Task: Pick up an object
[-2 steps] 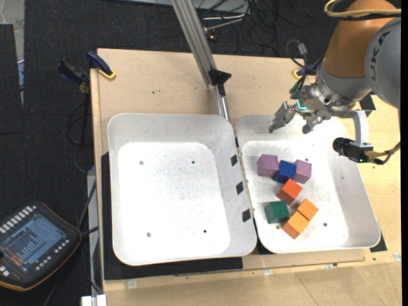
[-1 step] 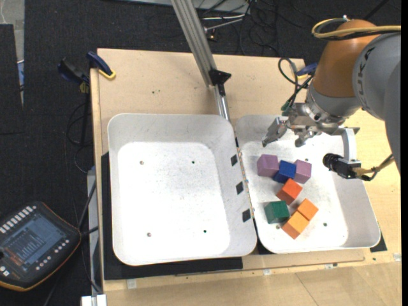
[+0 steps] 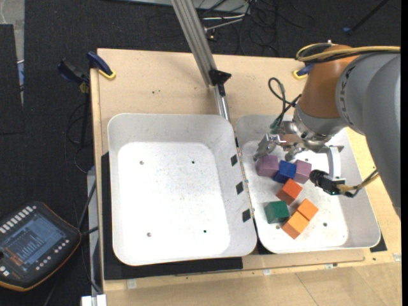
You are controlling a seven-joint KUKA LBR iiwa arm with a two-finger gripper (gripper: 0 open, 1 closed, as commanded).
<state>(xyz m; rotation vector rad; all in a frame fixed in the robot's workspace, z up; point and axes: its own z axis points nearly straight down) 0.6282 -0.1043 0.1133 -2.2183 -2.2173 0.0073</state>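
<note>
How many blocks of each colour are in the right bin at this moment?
Purple blocks: 2
Blue block: 1
Orange blocks: 3
Green block: 1
Total: 7, all in the right bin, clustered below the gripper.

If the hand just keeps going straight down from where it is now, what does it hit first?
Most likely the purple block or the blue block beside it: the hand hangs right over that end of the cluster in the right bin. Height above the blocks is hard to judge from this slanted view.
</note>
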